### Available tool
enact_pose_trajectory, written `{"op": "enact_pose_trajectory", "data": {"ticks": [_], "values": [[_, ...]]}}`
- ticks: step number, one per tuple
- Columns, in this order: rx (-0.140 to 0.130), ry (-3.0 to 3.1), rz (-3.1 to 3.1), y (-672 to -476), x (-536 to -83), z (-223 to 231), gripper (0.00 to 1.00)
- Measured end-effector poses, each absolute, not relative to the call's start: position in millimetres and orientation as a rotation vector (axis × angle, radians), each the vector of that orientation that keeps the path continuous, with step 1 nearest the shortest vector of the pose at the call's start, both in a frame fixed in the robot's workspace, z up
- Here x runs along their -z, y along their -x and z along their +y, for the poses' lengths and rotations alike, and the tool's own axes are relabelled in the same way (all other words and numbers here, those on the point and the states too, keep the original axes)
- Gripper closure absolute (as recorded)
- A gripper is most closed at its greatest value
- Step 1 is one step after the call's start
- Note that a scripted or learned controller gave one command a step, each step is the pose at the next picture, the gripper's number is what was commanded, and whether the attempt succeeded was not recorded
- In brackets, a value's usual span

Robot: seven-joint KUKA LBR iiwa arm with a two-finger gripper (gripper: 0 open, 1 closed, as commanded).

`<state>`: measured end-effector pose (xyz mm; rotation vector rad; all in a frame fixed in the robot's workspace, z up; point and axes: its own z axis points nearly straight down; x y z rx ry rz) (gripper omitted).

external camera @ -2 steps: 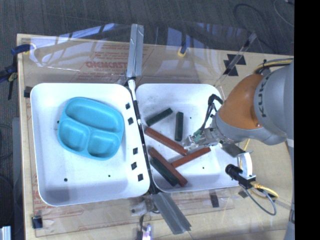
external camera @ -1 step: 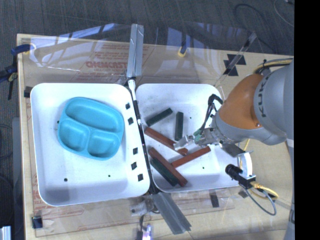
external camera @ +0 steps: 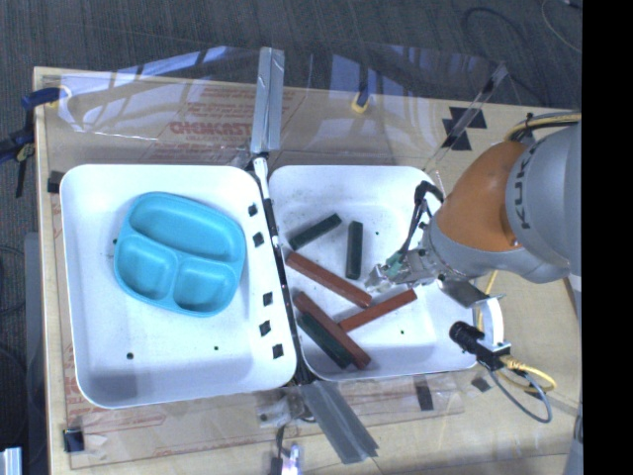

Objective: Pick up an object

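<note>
Seen from above at a slant, the arm reaches in from the right, and its gripper (external camera: 396,273) is low in the right bin (external camera: 346,181), over the upper end of a reddish-brown bar (external camera: 379,310). Whether the fingers are open or closed cannot be told. The slim bar lies slanted, crossing other brown and dark green bars. The left bin (external camera: 89,344) holds a blue divided tray (external camera: 180,253).

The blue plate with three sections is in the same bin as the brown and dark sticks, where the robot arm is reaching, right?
Not quite. The camera view shows the blue plate alone in the left bin. The brown and dark sticks lie in the right bin, and that is where the gripper is reaching.
</note>
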<state>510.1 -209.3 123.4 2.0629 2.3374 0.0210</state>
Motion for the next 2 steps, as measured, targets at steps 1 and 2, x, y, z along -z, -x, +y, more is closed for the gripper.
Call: {"op": "enact_pose_trajectory", "data": {"ticks": [1,2], "values": [[-0.021,-2.063,2.337,-510.2,-123.4,-209.2,0.00],[-0.001,-1.973,2.446,-500.9,-92.5,-187.9,0.00]]}}
